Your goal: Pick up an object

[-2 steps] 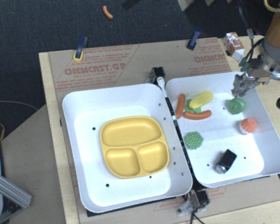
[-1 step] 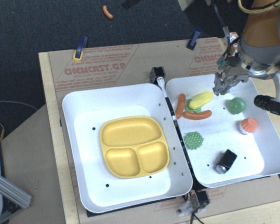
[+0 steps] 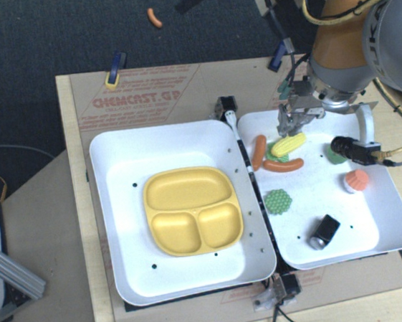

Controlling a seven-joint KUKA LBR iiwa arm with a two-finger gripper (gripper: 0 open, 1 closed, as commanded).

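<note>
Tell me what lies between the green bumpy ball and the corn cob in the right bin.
An orange sausage lies crosswise between the green ball and the corn cob, close beside the corn, as the camera view shows.

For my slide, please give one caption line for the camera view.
Pincer at the corn in the right bin; a yellow tray sits in the left bin.

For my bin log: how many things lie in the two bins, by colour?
Yellow: 2, plate and corn cob
Orange-red: 2, sausages
Pink: 1, round toy
Green: 2, bumpy ball and half-hidden piece
Black: 1, block
Total: 8
</note>
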